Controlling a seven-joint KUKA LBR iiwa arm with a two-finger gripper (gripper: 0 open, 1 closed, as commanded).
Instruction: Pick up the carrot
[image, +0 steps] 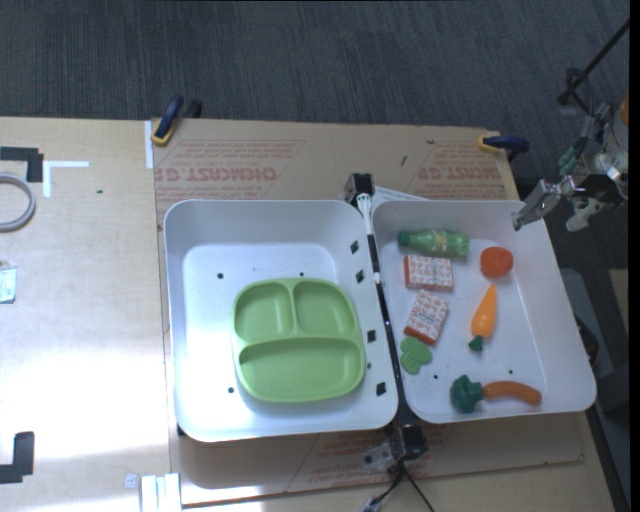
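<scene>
orange carrot (485, 311), green divided plate (298, 340), white bins (190, 300), green bottle (434, 241)

Robotics lab test station, desk (80, 330) covered with clamped cardboard sheet (330, 165), blue clamps (168, 120) at its corners, two white bins (200, 330) joined side by side, toy plastic food (428, 272), grey carpet (300, 50) behind

Gripper (556, 203) just off the right bin's (560, 290) upper-right corner: thin grey metal fingers, pale silver-grey body behind, small green marks, dark cables and a black rod above it. Details blurred.
</scene>
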